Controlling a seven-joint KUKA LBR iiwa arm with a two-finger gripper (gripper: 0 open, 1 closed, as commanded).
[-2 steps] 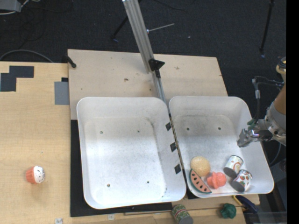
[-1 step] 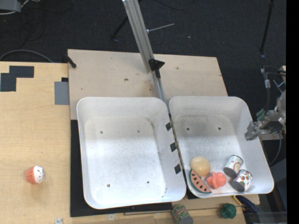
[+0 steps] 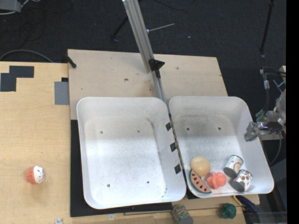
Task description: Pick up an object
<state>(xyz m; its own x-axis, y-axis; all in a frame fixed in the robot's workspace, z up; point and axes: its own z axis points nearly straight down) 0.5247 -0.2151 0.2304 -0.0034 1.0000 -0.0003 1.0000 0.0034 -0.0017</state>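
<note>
The pincer (image 3: 257,129) hangs at the right bin's (image 3: 210,106) outer rim; I cannot tell its state. Candidates cluster in the near corner: the tan ball (image 3: 200,164) stands freest, so descend squarely over it, avoiding the watermelon slice (image 3: 199,181).

The flat light wooden bench (image 3: 117,76) holds two shallow white plastic bins, the left bin (image 3: 122,153) and the right bin (image 3: 210,111), touching side by side. A small red and white round toy (image 3: 35,175) lies on the pale wooden bench part at the left.
</note>
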